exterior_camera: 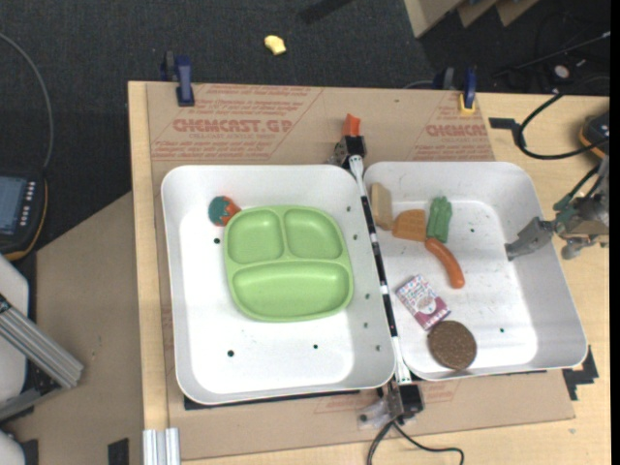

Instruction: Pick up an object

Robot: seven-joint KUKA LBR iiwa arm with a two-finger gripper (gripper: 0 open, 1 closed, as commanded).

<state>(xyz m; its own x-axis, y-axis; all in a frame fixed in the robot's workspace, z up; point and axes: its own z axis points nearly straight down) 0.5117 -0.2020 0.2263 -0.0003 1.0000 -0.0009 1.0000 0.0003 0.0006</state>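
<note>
Two white bins sit side by side. On the right bin's point(542, 201) edge, the gripper point(535, 236) waits; I cannot tell how its jaws stand. An orange carrot point(447, 262) lies well left of it.

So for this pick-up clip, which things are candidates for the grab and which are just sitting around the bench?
Candidates for the grab, in the right bin:
- green block
- orange sausage
- tan wedge
- pink card
- brown disc
- gripper at that bin's right edge

Lying about:
- green divided plate and small red-green ball, left bin
- yellow scrap on the floor
</note>
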